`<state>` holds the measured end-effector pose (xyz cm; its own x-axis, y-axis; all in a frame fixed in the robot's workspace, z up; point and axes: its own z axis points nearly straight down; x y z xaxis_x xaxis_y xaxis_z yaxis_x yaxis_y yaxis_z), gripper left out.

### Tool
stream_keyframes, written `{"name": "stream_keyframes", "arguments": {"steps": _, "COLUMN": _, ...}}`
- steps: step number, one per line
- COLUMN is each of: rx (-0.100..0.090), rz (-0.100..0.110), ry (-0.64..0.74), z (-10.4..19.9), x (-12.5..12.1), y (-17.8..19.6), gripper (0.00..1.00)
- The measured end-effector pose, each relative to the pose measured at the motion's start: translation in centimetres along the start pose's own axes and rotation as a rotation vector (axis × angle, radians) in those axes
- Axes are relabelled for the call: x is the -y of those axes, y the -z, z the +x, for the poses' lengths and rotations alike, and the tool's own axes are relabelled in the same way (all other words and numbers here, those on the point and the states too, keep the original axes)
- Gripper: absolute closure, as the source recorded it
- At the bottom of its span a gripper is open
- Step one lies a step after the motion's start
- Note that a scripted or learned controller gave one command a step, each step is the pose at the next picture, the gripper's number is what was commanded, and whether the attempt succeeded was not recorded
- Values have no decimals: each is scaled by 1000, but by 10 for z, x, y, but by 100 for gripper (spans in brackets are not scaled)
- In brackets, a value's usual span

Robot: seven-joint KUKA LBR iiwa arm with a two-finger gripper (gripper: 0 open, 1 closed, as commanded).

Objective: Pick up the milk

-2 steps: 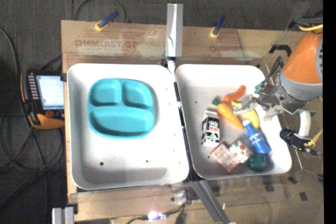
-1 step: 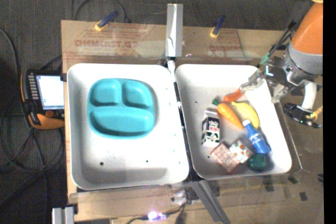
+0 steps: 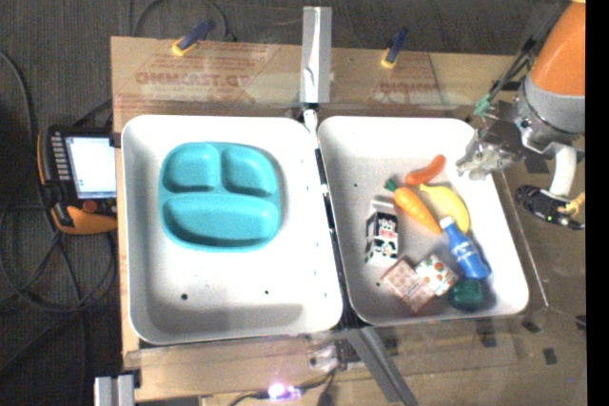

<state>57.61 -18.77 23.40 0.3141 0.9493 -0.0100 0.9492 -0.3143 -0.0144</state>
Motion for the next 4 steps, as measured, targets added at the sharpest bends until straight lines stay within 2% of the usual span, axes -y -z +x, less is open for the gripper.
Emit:
{"name": "stream_keyframes", "arguments": {"steps": 1, "rx": 2, "rz": 0, "ry": -1, "z": 0, "x": 0, "y": 0, "gripper": 0}}
{"name": "stream_keyframes", "arguments": {"steps": 2, "rx": -8, "rz": -8, "ry": 386, "z": 74, "x": 35, "y": -82, "gripper": 0}}
{"name": "stream_keyframes", "arguments": {"steps": 3, "rx": -11, "rz": -26, "ry": 117, "z": 78, "x": 59, "y": -146, "gripper": 0}}
{"name": "stream_keyframes", "arguments": {"steps": 4, "rx": -12, "rz": -20, "ry": 115, "z": 77, "x": 58, "y": -140, "gripper": 100}}
